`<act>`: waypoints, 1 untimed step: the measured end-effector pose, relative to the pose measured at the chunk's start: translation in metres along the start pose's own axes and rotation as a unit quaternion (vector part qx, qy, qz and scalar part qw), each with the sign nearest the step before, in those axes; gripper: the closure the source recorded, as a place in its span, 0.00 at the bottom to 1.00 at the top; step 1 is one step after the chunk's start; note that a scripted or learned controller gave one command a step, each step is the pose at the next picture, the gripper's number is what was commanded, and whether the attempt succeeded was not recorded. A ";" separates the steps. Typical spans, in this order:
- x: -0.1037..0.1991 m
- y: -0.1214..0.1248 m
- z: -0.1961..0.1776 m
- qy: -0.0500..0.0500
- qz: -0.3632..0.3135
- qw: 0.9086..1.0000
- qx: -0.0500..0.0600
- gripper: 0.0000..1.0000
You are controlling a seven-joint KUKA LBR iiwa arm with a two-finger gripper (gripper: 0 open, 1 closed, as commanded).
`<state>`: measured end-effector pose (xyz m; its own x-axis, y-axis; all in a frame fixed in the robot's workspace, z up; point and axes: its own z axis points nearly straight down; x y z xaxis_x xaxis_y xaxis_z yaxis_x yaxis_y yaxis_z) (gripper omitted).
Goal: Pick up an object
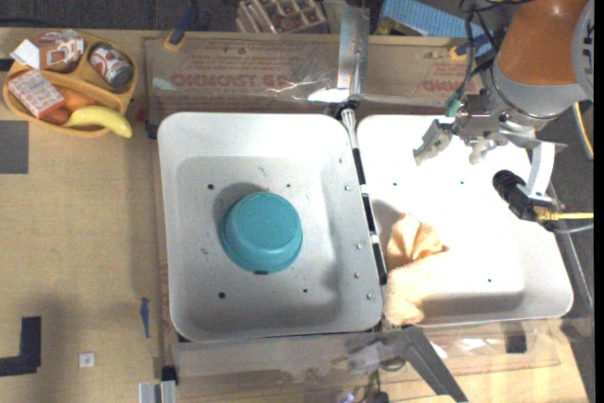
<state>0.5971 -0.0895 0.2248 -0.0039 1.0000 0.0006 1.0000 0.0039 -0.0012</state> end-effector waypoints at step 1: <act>-0.005 -0.064 0.136 0.000 -0.001 1.000 -0.006 0.00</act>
